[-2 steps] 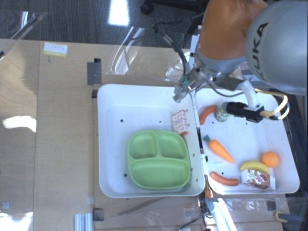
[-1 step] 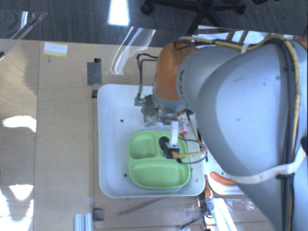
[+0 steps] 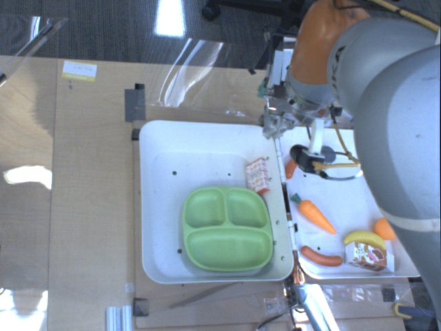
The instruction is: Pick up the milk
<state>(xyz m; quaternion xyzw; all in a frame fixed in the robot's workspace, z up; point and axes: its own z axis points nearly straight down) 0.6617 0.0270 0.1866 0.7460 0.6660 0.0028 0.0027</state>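
Note:
A small white carton with red print (image 3: 258, 176), which looks like the milk, lies in the left bin (image 3: 158, 185) near its right wall, just above the green plate. My gripper (image 3: 275, 128) hangs over the far end of the divider between the two bins, above and slightly right of that carton and apart from it. Nothing shows in its grasp. A second white packet with a brown and red picture (image 3: 369, 256) lies at the front of the right bin (image 3: 344, 188).
A green divided plate (image 3: 227, 228) fills the front of the left bin. The right bin holds a carrot (image 3: 315, 213), a sausage (image 3: 321, 256), a banana (image 3: 365, 238), an orange piece (image 3: 384, 228) and a small red item (image 3: 291, 169). The arm covers the right side.

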